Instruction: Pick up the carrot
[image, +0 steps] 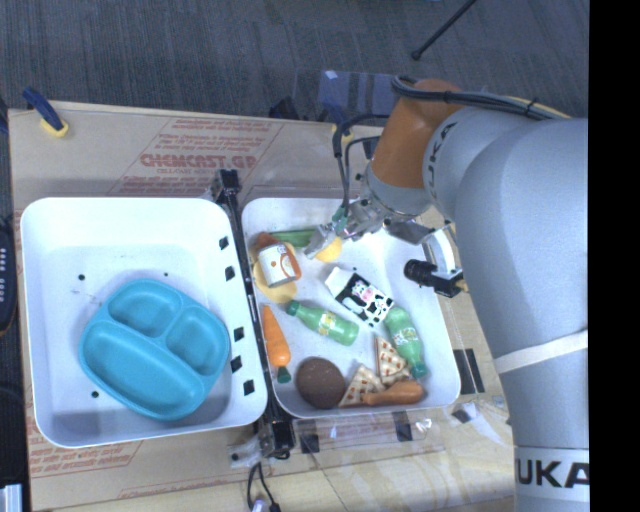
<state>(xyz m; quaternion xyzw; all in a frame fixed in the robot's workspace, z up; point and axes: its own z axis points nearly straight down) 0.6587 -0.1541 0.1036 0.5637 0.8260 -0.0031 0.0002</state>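
Observation:
The carrot (275, 338) is orange with a small green end. It lies lengthwise against the left wall of the right bin (447, 352), toward the front. My gripper (334, 236) hangs over the back of that bin, above a small yellow item (330, 249). It is well behind the carrot and to its right, and nothing of the carrot is near it. The grey arm with its orange band (405, 140) reaches in from the right and covers the bin's back right corner.
The right bin is crowded: a green vegetable (291, 238), a can (278, 265), a cow-print carton (360, 297), two green bottles (326, 322) (405, 340), a brown ball (320, 382), pizza slices (389, 359) and a sausage (396, 395). The left bin (60, 230) holds a blue divided plate (130, 385).

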